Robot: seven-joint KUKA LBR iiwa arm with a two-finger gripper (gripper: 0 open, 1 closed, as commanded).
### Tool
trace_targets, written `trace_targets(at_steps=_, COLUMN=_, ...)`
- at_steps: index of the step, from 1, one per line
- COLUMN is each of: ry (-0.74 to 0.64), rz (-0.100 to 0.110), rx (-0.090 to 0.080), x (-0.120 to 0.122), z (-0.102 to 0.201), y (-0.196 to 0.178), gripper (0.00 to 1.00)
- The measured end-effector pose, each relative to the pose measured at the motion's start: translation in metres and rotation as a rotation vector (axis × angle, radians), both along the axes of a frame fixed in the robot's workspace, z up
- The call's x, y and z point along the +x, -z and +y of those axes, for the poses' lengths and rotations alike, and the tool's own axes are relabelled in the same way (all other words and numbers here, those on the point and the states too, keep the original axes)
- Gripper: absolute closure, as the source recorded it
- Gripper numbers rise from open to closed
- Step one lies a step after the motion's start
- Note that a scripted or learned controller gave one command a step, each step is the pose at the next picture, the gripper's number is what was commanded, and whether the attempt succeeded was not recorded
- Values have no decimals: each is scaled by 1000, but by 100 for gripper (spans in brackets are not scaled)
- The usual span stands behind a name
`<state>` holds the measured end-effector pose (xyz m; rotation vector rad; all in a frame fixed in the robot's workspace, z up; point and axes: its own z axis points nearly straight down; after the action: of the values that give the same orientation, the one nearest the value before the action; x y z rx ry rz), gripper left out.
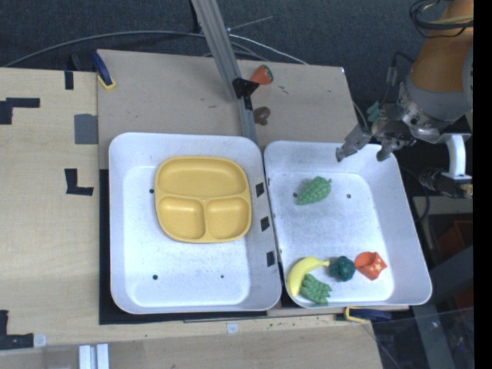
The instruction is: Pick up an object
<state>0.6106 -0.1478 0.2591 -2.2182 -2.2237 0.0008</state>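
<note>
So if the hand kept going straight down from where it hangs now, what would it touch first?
Probably the bare white floor of the right bin near its far rim. The hand hangs above that corner, apart from the green grapes; height is unclear from this slant.

Pale wooden bench (177, 91) on dark carpeted floor (323, 14), evenly lit.

- We are looking at an evenly lit, fairly bright scene with soft overhead light.
- The two white bins (123, 206) are reading near-white, with only mild glare on their rims.
- Shadows are staying faint: a soft one is edging the yellow plate (204, 198).
- The far dark floor is going murky.
- Overall we are seeing slight softness and grain, and the arm (438, 75) at far right is looking a little blurred.
</note>
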Motion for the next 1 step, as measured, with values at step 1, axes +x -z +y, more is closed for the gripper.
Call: trace_targets(at_steps=1, ry=0, rz=0, rx=0, x=0, z=0, y=0, gripper=0)
